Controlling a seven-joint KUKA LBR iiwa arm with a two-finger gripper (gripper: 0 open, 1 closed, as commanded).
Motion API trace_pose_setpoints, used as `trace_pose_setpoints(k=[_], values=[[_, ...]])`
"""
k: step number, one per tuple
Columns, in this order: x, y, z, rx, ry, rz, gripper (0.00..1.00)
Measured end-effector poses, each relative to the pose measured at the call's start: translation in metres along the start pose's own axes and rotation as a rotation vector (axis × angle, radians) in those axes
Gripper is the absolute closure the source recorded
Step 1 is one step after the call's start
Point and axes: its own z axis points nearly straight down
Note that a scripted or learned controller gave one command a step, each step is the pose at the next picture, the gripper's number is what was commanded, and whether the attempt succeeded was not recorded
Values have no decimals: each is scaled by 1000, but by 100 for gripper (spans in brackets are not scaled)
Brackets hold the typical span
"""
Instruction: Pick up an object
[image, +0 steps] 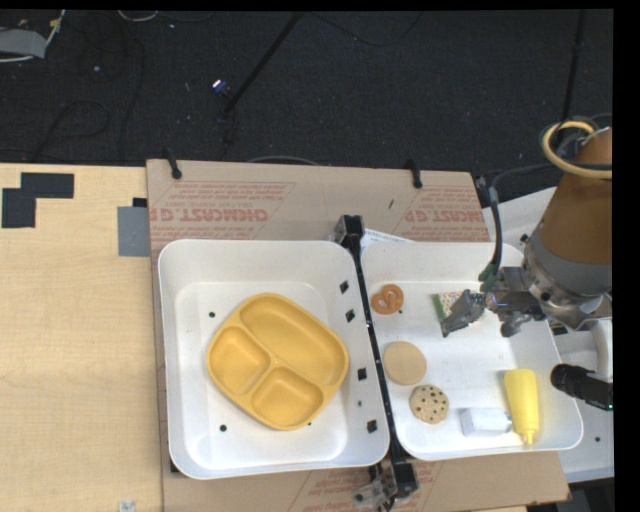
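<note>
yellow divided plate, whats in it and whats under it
The yellow divided plate has nothing in its three compartments. It sits on the floor of the left bin. Whatever lies beneath it is covered.

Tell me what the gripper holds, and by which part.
Nothing visibly: the gripper hovers over the right bin, nothing showing between its fingers.

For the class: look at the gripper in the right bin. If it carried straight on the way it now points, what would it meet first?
The gripper points toward the view's left. The first thing in that line is probably the small green-and-white packet right by its tip, with the pretzel beyond. Height above the right bin is unclear, so it might pass over.
</note>
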Motion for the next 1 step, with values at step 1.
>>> trace_pose_setpoints(k=[1], values=[[0,2,-5,-10,-1,-2,0]])
